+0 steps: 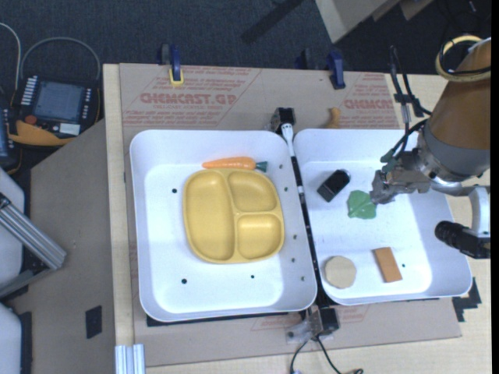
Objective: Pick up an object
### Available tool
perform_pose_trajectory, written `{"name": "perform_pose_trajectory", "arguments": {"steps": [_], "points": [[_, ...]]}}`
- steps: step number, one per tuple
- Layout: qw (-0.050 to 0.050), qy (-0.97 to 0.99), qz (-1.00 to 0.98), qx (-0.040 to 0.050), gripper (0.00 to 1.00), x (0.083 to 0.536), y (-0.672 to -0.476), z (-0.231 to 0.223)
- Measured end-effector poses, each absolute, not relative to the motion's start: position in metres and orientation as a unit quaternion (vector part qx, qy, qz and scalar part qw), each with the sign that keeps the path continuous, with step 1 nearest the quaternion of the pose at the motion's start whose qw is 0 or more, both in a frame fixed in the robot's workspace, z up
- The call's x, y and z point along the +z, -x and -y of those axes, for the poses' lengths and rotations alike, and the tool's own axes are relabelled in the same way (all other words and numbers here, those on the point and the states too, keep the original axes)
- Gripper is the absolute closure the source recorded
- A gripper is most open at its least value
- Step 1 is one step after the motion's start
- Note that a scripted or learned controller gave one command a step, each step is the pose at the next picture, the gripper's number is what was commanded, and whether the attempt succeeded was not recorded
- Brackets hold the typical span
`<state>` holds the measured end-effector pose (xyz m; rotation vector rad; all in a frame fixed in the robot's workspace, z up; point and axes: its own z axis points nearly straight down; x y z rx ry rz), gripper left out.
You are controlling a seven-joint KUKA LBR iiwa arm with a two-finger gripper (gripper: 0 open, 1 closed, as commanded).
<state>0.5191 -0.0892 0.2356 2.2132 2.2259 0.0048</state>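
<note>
In the right bin [437,287] lie a green leafy piece [360,206], a black block [333,184], a round beige disc [340,272] and a small brown slab [387,264]. My gripper [380,192] hangs low over the right bin, its tip right at the upper right edge of the green piece. Whether it touches the piece is unclear. The black block lies apart to the gripper's left. An orange carrot [230,163] rests in the left bin [156,232], just behind the yellow divided plate [232,213].
The arm's grey and orange body covers the right bin's far right side. A black divider strip [296,185] runs between the two bins. Blue clamps [176,72] sit on the bench's back edge.
</note>
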Motion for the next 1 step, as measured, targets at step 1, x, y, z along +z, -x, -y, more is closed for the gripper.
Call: {"name": "perform_pose_trajectory", "arguments": {"steps": [1], "points": [[-0.002,-0.705,-0.709,0.0,1.0,0.2256,-0.5193,0.0427]]}}
